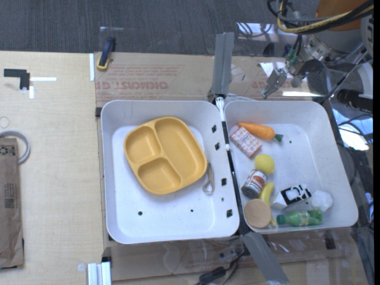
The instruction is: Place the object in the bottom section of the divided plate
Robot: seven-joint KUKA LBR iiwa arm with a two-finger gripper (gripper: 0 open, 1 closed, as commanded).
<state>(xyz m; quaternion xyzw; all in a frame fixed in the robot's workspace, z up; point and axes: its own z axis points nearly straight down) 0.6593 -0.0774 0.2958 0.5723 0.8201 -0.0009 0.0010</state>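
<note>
The bench [47, 129] fills the frame, pale wood on the left and brown cardboard toward the top centre. On it sit 2 shallow white bins side by side: the left bin [119, 218] at centre frame and the right bin [332, 177] at right of centre, their inner walls touching.

The arm [341, 8] enters at the upper right corner, grey with an orange band, trailing cables. Its gripper [279, 79] hangs above the far rim of the right bin, over the cardboard; I cannot tell how it is set, and nothing is visibly in its grasp.

The yellow divided plate [164, 154] lies in the left bin, upper centre of that bin, tilted in the frame, with 3 sections, all bare.

The objects are gathered in the right bin. An orange carrot [256, 130] lies near the top, a pink-red packet [245, 142] just beside it below. A yellow lemon [265, 164] sits at mid-bin, a small can [254, 183] under it, and a banana [267, 193] beside the can. Lower, a tan round disc [257, 213] rests near the front wall, with a green bottle [300, 218] lying on its side to the right and a black-and-white item [295, 194] above that bottle.
</note>
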